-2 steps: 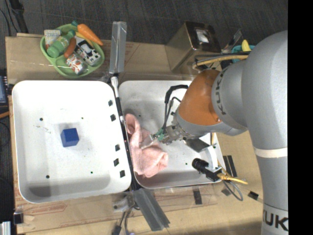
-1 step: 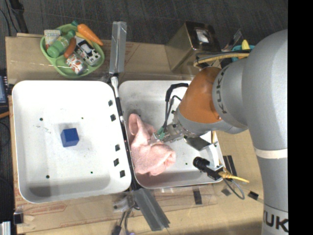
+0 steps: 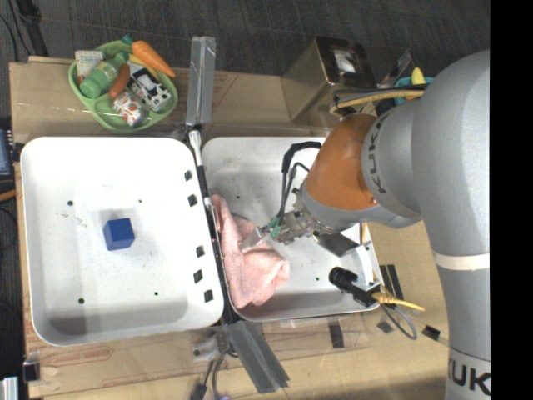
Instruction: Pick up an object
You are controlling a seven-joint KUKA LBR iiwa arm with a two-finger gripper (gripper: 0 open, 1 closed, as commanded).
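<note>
Arm [image 3: 433, 165] over rt bin [image 3: 250, 152]; gripper [image 3: 279, 230] at pink cloth [image 3: 250, 265] edge.

A green bowl [image 3: 90, 107] is seen at the far left corner of the table [image 3: 50, 77], beyond the left bin. It is filled with small items, among them an orange carrot [image 3: 151, 56] and a green bottle-shaped piece [image 3: 99, 78]. A brown cardboard box [image 3: 321, 77] is set behind the right bin, and a grey upright bracket [image 3: 201, 73] stands between the bins at their far edge. Dark carpet [image 3: 250, 7] is visible beyond the table.
</note>
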